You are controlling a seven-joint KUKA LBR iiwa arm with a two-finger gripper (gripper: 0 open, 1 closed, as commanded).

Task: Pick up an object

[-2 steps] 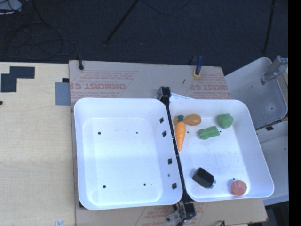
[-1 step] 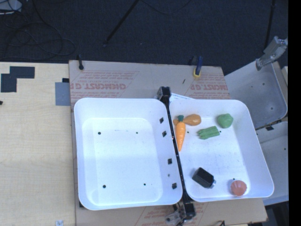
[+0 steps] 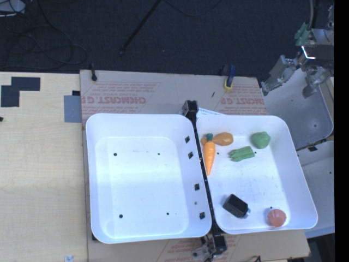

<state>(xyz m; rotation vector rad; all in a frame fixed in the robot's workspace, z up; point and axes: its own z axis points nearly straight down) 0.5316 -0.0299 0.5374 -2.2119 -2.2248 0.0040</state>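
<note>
White plastic bins are seen side by side on the bench point(image 3: 43, 162): two in count, left bin point(image 3: 103, 130) and right bin point(image 3: 294, 162). All objects lie in the right bin: one carrot point(image 3: 209, 157), one orange lump point(image 3: 223, 139), one green ball point(image 3: 260, 140), one green pod point(image 3: 241, 154), one black block point(image 3: 236, 206), one reddish ball point(image 3: 276, 218). The gripper point(image 3: 305, 75) is parked at upper right, outside the bin; the objects lie down-left of it. The carrot's long axis runs near-far. The state of the jaws cannot be told.

Two white bins point(image 3: 136, 125) sat side by side on a cardboard sheet point(image 3: 163, 94); yellow clamp point(image 3: 229, 82) at its far edge, black cables point(image 3: 49, 31) behind.
</note>
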